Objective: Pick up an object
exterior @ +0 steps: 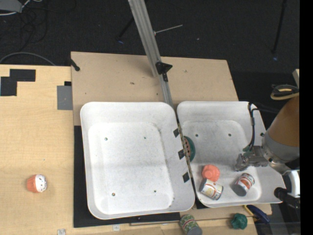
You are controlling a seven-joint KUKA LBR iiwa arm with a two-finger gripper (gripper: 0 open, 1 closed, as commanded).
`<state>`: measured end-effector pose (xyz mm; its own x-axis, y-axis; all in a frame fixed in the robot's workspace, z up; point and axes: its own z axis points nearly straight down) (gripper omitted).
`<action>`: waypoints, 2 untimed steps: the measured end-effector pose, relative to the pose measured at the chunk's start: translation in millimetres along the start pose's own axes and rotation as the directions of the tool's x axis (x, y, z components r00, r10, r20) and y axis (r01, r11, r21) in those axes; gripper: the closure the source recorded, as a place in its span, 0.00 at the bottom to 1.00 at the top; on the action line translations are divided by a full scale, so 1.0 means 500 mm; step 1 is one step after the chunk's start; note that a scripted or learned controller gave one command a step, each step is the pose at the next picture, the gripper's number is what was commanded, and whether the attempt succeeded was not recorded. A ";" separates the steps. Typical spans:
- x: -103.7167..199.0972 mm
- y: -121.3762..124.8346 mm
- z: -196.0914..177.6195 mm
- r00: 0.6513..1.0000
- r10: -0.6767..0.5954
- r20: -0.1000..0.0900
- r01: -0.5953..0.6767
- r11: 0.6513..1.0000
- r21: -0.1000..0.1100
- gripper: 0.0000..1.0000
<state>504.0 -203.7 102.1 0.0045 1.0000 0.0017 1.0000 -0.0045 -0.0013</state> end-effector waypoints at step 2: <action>0.004 0.003 -0.213 1.000 -0.006 0.002 0.007 1.000 -0.004 1.00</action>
<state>505.8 -202.0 208.7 -0.0020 1.0000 -0.0005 1.0000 0.0020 0.0023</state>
